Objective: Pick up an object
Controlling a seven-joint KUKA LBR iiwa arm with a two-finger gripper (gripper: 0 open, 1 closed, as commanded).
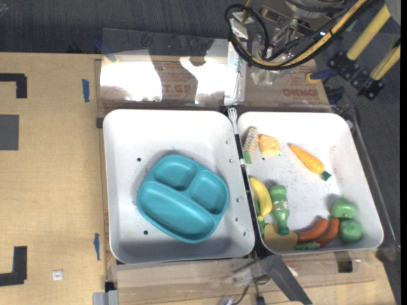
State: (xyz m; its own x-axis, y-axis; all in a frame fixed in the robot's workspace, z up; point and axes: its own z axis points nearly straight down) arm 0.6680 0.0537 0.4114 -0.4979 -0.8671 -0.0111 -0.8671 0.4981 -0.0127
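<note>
At the near edge of the right bin (365, 170), a cluster of toy food was seen: a brown piece (280, 237) at the front wall, a red sausage (316, 230) curved beside it, and two green apples (346, 220) touching each other towards the right corner. Just behind these, a green bottle (279, 206) lay against a yellow banana (260, 196) along the bin's left wall. Farther back, an orange carrot (307, 159) was set at a slant, well apart from an orange-yellow chunk (269, 145) and a small striped item (250, 145) near the dividing wall. In the left bin (127, 138), a teal divided tray (183, 197) was laid tilted across the middle. The gripper (275, 40) was held above the far rim of the right bin, well apart from every toy, amid black and yellow cables (299, 53); whether it was clenched or released could not be told, and nothing was seen grasped in it.
</note>
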